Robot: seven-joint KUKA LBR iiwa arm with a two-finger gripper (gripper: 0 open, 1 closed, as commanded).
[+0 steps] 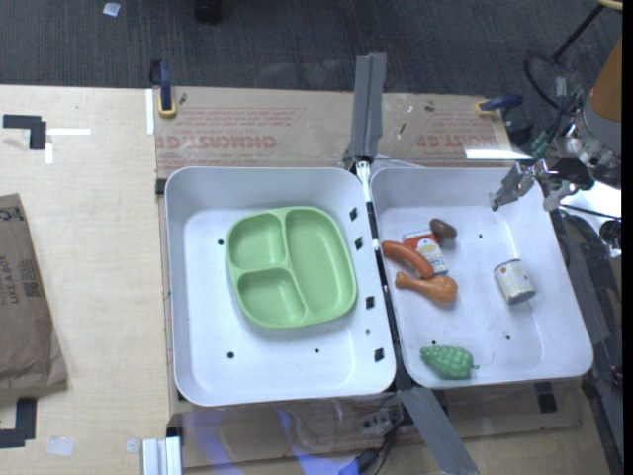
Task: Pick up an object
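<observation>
The right bin (554, 354) holds several small items. An orange sausage (406, 256) lies beside a small red and white carton (428, 249). A dark brown lump (442, 230) sits just behind them. An orange drumstick-shaped piece (427, 285) lies below the sausage. A silver can (513, 280) lies on its side further right, and a green bumpy item (448, 360) rests near the front wall. My gripper (524, 196) hangs over the bin's back right corner, open, with nothing between its fingers. It is well above and behind the can.
The left bin (188, 265) holds a green divided plate (293, 264). A grey divider bar (368, 107) runs back from between the bins. A brown paper bag (25, 295) lies on the bench at far left. Cables and the arm's body crowd the right edge.
</observation>
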